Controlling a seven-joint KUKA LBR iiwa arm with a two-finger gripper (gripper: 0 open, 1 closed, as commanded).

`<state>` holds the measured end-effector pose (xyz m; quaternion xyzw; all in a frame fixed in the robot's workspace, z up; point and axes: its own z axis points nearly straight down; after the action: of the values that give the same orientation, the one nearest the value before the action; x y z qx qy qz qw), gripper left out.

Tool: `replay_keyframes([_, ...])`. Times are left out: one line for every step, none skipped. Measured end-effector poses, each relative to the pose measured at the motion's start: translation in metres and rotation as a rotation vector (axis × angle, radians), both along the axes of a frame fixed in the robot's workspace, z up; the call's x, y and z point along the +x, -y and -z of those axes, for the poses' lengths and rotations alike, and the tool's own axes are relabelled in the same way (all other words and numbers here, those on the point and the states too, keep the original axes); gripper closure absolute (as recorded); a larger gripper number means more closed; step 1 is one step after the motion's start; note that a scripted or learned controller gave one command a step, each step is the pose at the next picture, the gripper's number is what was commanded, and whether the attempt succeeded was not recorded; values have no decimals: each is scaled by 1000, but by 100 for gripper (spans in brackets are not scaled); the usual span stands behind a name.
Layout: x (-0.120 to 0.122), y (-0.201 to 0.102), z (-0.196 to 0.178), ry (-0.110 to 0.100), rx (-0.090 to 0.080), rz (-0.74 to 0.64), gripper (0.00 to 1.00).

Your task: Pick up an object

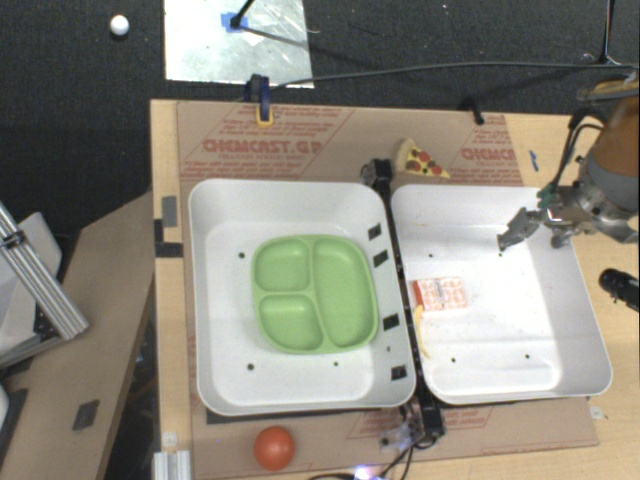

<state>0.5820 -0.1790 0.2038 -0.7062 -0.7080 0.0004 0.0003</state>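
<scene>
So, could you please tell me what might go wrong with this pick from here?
1. The flat red-and-white packet lies low on the right bin floor, so the gripper may slide over it.
2. The packet sits near the divider between the bins, which could obstruct a descent there.

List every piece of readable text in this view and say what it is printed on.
"CHEMCAST GP": red print on the brown protective sheet behind the left bin.
"CHEMCAST": repeated at the sheet's right, slanted and only partly legible.
Red-and-white packet in the right bin: printing too small to read.
</scene>
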Motion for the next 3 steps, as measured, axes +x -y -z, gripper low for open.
replay_keyframes([-9,4,54,-1,0,1,0])
replay_keyframes([-11,5,116,0,0,1,0])
replay_keyframes([-9,6,103,5,-1,1,100])
